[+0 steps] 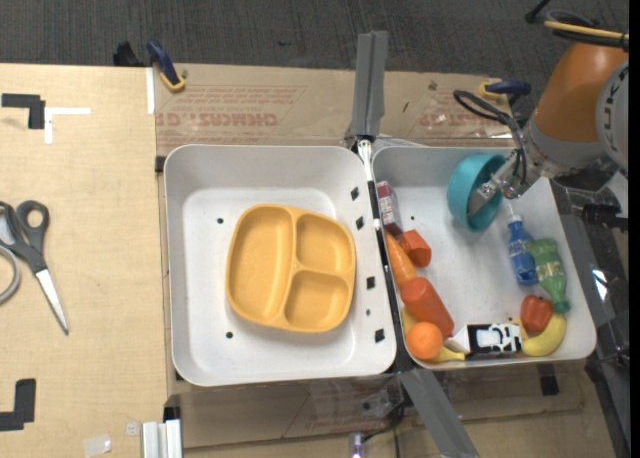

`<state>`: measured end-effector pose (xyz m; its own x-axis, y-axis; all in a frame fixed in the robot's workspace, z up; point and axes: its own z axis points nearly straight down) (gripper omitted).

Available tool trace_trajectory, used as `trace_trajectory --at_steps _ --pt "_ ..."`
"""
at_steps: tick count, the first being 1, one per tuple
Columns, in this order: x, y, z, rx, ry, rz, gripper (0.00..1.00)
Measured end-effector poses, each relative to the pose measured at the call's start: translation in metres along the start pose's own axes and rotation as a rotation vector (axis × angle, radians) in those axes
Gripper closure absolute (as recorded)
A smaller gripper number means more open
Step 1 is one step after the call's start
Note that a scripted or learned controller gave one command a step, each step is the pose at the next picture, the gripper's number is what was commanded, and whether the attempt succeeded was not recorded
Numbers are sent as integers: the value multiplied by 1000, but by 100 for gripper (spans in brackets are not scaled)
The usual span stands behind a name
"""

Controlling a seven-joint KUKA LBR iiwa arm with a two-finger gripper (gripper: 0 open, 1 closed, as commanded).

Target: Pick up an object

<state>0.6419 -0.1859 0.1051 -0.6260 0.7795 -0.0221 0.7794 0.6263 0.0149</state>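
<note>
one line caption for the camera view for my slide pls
Gripper lifting a tilted teal bowl above the toy-filled right bin, while a yellow divided plate sits in the left bin.

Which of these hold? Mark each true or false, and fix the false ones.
1. The yellow divided plate lies in the left bin. True.
2. The teal bowl lies flat beside the plate. False: it is in the right bin, tipped on edge, at the pincer.
3. The scissors lie inside a bin. False: they lie on the bench, left of the bins.
4. The banana sits in the right bin's near corner. True.
</note>
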Motion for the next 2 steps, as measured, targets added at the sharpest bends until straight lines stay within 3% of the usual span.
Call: trace_trajectory --at_steps 1,2 --pt "27 36 3 18 16 -74 0" --pt "54 52 2 8 9 -52 0"
